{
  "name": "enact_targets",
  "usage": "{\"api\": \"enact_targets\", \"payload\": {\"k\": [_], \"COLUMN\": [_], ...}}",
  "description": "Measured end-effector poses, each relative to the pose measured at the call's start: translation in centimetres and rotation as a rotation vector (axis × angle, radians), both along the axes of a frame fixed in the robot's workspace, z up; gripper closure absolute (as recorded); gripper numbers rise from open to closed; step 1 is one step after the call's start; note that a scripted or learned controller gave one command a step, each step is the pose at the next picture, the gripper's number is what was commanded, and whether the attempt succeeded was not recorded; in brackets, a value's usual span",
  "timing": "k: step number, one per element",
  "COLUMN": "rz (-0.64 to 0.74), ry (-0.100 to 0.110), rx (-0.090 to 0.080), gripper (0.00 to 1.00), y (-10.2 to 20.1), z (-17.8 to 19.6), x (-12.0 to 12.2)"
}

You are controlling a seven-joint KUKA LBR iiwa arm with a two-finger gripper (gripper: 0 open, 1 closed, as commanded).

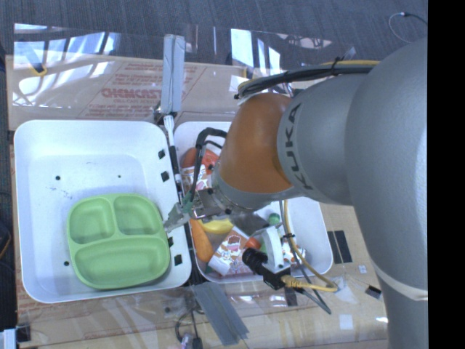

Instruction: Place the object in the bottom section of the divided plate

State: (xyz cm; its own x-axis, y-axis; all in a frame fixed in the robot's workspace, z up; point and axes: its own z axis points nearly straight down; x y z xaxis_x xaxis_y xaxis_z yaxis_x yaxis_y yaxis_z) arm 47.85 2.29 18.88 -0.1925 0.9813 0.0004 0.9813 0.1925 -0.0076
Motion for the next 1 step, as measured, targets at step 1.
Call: {"api": "enact_targets", "payload": {"k": [1], "rz": [0.003], "ry": [0.004], "rx": [-0.002], "gripper": [1.00], "y": [-0.13], "z": [0.71], "x": [0.09]}}
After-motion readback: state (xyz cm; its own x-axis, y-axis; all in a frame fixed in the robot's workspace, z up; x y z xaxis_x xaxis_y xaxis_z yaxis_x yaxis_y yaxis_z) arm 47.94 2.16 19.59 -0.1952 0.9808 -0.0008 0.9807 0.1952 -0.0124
